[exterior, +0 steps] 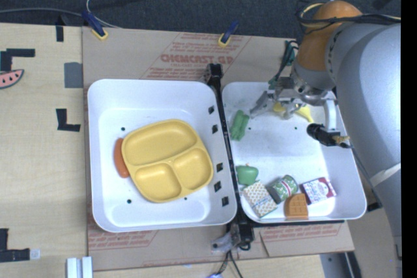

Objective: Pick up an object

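Two white bins [98,159], one yellow tray [167,159], perhaps seven small items [240,125].

Both white bins [156,91] look like smooth, slightly glossy plastic, as does the yellow divided tray [167,159]. The brown sheet [182,55] beneath them looks like matt cardboard with red print. The arm [374,94] has a smooth satin grey shell and a glossy orange band [326,29] above the jaws

I am seeing the grey KUKA arm with its orange band [326,32] reaching in from the right, its two-finger metal gripper [277,101] hanging low at the far right.
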